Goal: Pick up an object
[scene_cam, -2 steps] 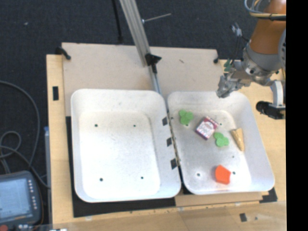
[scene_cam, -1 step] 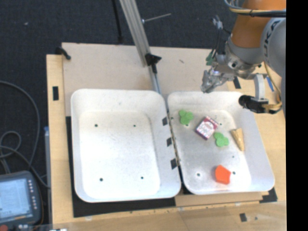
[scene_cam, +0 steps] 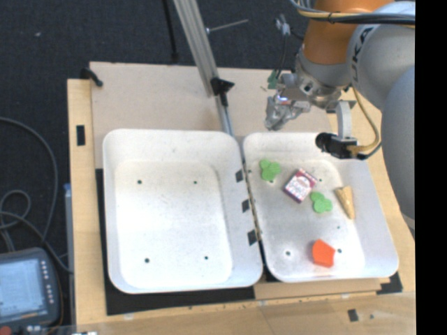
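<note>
Pincer [scene_cam: 279, 114] hangs blurred above right bin's [scene_cam: 370, 257] far rim; whether it is apart or together, I cannot tell.

The shallow white left bin [scene_cam: 174, 211] offers unobstructed access. A slanted grey aluminium mast [scene_cam: 201, 51] stands at the table's [scene_cam: 140, 96] far edge, above the bins' divide.

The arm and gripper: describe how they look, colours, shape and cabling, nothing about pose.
The arm is a thick, rounded grey body with a broad orange band above the wrist. Light cables loop over the top of that band. The gripper is a small metallic assembly, silver-grey, with a black fitting beside it at the wrist.
</note>
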You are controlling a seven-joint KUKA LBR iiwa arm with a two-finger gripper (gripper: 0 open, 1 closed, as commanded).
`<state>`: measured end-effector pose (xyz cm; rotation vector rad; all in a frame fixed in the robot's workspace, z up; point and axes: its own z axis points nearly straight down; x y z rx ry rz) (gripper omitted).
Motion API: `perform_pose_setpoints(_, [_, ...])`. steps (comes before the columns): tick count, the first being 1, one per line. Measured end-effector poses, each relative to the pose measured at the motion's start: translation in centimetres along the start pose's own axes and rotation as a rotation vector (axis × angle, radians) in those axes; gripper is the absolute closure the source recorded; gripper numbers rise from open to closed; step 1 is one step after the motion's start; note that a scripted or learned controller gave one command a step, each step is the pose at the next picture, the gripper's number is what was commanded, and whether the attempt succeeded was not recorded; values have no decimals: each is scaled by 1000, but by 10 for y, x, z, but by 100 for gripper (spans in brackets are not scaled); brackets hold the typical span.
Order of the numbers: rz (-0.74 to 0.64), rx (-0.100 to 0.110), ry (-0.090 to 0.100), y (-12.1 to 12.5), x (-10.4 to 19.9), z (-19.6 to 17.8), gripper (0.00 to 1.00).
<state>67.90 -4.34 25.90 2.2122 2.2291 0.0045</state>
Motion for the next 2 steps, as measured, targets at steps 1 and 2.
perform_pose_setpoints(1, [1,2,-1,-4,46,2,100])
perform_pose_setpoints(2, [1,5,0,0,101,20,100])
